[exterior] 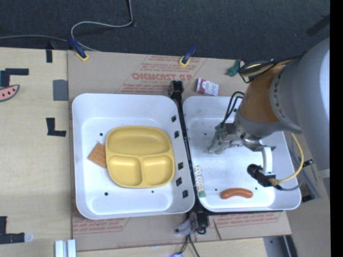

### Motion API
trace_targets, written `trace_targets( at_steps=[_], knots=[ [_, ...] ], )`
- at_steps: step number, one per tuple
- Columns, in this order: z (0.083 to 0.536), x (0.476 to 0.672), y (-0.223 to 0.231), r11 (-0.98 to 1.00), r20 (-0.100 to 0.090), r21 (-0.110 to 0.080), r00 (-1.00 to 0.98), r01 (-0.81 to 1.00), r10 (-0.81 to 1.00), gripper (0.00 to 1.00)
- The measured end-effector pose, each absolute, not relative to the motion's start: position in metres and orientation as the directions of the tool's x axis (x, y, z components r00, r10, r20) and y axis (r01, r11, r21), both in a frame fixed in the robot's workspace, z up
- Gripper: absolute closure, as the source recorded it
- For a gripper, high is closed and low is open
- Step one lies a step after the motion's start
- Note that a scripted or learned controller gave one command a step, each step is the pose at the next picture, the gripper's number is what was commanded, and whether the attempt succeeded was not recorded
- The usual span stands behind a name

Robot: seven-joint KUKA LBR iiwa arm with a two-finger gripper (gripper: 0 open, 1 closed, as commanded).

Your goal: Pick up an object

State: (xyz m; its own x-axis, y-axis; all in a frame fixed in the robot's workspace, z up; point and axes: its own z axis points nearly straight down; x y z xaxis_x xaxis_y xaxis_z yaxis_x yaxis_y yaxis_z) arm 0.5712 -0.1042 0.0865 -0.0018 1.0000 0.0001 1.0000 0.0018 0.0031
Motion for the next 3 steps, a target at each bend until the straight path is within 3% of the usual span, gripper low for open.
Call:
trace_targets(
  at_steps=[1, 2, 3],
  knots=[
    [0.086, 0.571, -0.103, 0.002, 0.001, 0.004, -0.002, 1.000, 1.000, 0.00],
    [0.086, 0.646, -0.100, 0.002, -0.001, 0.004, -0.002, 1.000, 1.000, 0.00],
    [0.096, 0.646, -0.101, 0.003, -0.003, 0.003, -0.003, 1.000, 1.000, 1.00]
  ],
)
